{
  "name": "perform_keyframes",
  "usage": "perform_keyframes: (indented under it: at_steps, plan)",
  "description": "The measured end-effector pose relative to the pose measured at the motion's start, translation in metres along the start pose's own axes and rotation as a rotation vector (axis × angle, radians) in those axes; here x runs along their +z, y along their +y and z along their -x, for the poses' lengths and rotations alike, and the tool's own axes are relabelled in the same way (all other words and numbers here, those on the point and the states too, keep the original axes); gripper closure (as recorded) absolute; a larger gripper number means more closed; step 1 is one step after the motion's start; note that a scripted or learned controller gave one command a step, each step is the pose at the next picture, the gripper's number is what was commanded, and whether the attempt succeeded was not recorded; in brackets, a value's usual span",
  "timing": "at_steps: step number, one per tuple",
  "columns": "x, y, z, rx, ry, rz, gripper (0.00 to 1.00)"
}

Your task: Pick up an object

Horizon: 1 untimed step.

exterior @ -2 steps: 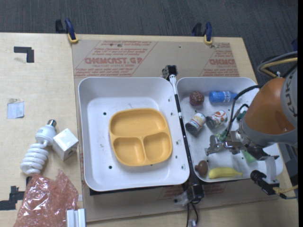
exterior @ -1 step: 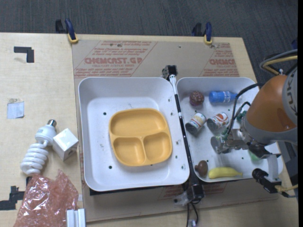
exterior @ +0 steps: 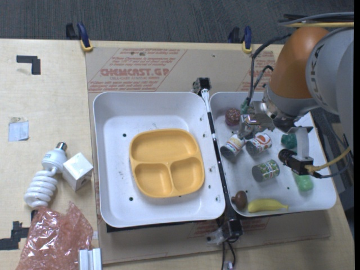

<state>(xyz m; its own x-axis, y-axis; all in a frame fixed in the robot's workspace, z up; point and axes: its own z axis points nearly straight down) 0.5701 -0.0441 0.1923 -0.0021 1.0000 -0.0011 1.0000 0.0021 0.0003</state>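
The right bin (exterior: 320,202) holds several small things. A dark red berry-like piece (exterior: 233,116) lies at the back. A small white can (exterior: 232,146) and a red-and-white can (exterior: 260,143) lie in the middle, with a green can (exterior: 265,170) nearer the front. A teal lump (exterior: 289,140) and a green lump (exterior: 304,183) sit on the right side. A banana (exterior: 268,206) and a brown piece (exterior: 241,198) lie along the front wall. My gripper (exterior: 249,126) hangs low over the bin, just above and between the two middle cans, right of the red piece.
The left bin (exterior: 112,122) holds a yellow divided plate (exterior: 167,163). On the bench to the left lie a spiral light bulb (exterior: 45,176), a white cube (exterior: 77,170) and a crumpled pink bag (exterior: 53,238). The arm's orange band (exterior: 295,66) looms over the right bin's back corner.
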Motion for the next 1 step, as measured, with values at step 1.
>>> perform_keyframes:
  at_steps: [1]
  plan:
    - [0.0000, 0.0000, 0.0001, 0.000, 0.000, 0.000, 0.00]
